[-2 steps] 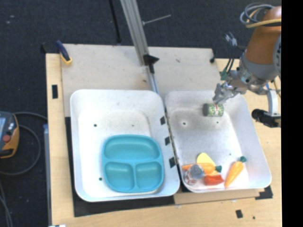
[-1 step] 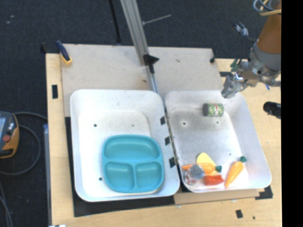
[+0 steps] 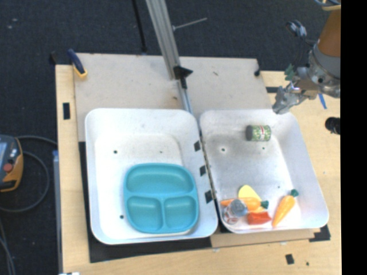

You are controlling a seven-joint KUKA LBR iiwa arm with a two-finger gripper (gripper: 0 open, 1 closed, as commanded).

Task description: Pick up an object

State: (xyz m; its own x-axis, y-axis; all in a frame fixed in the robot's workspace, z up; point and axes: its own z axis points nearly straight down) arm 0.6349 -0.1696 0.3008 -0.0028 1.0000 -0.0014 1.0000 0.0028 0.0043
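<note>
Above the right bin's (image 3: 307,153) far right corner: one claw (image 3: 283,103), nothing seen in it, its opening too small to judge. Right bin: one small can (image 3: 258,132) on its side near the far wall, green and red label unreadable; at the near edge a carrot (image 3: 284,209), a yellow piece (image 3: 249,196), a red piece (image 3: 258,217). Left bin (image 3: 103,153): one blue divided tray (image 3: 161,198).

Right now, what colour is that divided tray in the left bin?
The divided tray is light turquoise blue, plain with no pattern, seen clearly in the overhead camera view.
</note>
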